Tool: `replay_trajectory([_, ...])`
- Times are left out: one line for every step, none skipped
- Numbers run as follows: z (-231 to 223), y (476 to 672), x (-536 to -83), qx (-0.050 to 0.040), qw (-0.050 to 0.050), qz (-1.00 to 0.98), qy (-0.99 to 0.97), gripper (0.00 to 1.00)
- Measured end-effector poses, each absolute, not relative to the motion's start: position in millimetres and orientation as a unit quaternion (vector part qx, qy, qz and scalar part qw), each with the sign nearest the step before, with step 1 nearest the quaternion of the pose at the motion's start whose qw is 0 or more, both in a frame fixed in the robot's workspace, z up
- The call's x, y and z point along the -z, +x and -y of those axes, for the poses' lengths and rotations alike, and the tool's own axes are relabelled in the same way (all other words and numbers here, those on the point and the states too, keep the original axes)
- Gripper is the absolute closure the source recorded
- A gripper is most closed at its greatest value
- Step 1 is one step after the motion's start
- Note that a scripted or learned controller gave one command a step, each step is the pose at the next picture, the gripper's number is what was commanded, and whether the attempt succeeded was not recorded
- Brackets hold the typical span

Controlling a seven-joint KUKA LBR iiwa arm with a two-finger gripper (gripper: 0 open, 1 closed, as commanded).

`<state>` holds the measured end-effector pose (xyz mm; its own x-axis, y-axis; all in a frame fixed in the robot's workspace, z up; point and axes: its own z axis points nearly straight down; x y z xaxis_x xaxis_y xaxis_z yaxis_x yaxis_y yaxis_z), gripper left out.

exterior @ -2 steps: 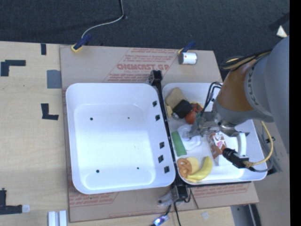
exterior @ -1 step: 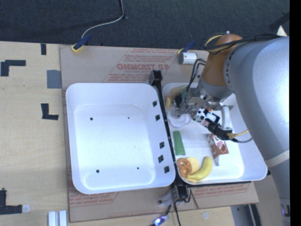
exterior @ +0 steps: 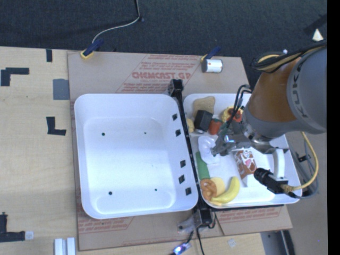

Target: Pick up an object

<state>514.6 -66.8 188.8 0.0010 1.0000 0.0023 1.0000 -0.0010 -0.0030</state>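
Over the right bin point(exterior: 276, 198), my tool point(exterior: 219, 145) hangs low among clutter beside a banana point(exterior: 229, 191); I cannot tell its grip, and judge nothing is lifted yet.

A white bin point(exterior: 81, 121) lies just left of the jaws. Printed cardboard point(exterior: 154, 73) spreads beyond them, with a blue clamp point(exterior: 91, 48) and a cable point(exterior: 119, 26) far to their upper left.

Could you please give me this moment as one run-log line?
arm: over right bin | pincer: low among clutter, grasp unconfirmed | banana: near front wall | left bin: beside
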Motion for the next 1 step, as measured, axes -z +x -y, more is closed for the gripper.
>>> replay_trajectory([1.2, 516.4, -185.7, -0.0004, 0.002, 0.71, -0.704, 1.0])
